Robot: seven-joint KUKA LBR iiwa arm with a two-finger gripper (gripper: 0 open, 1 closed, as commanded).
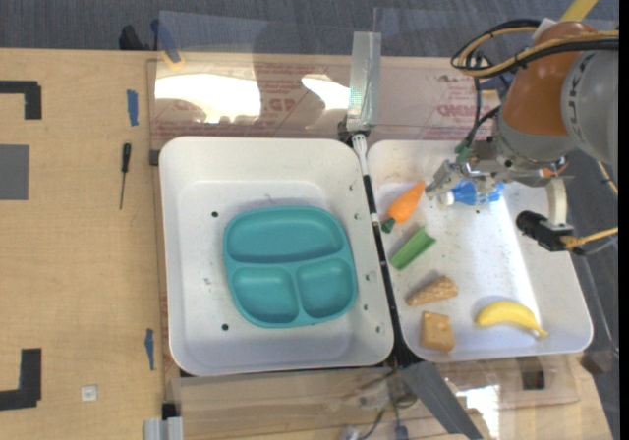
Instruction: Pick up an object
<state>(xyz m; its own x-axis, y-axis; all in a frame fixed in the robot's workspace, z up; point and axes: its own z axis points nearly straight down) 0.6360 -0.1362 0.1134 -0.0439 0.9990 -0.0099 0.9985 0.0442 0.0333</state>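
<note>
Step in hand: the approach, by my judgement; nothing is lifted yet, and every item lies on a bin floor.
Arm: the grey arm with the orange band (539,99) reaches in from the right over the far end of the right-hand shallow white bin (575,325).
End effector: the end effector (470,176) hangs low above a small blue object (476,193) at the back of that bin; whether it is wide, narrow or closed on anything I cannot tell, since the wrist body covers it.
Nearest candidates: the blue object directly beneath, partly hidden; the orange carrot-shaped toy (403,204) just to its left, near the divider between the bins.
Other pickable things: a green stick-shaped piece (411,248), a tan bread-like wedge (432,291), an orange-brown cube (437,330) and a yellow toy banana (508,316), all towards the near end of the same bin, apart from one another.
Left bin: the other white bin (187,183) carries a teal three-compartment plastic tray (290,266).
Next move calls for: probably a straight descent onto the blue object, a firm close, then a lift to check that it comes up.
</note>
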